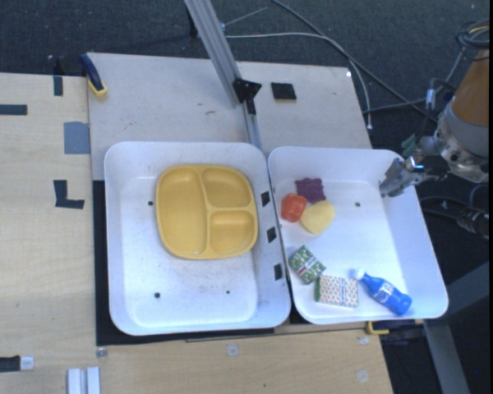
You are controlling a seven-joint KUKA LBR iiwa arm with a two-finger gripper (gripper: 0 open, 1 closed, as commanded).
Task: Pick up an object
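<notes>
Nearest the camera, a blue bottle [385, 293] lies in the right bin [411, 245] beside a patterned packet [338, 290] and a green packet [306, 264]. Farther back sit a yellow fruit [317, 217], an orange fruit [293, 208] and purple grapes [310, 189]. A yellow divided plate [206, 211] fills the left bin [131, 245]. The gripper [393, 185] hovers at the right bin's far right rim, holding nothing; whether its jaws are spread, I cannot tell.

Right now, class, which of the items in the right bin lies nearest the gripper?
The yellow lemon-like fruit lies nearest the gripper, which is at the bin's right rim; the blue bottle lies down in the near corner.
</notes>
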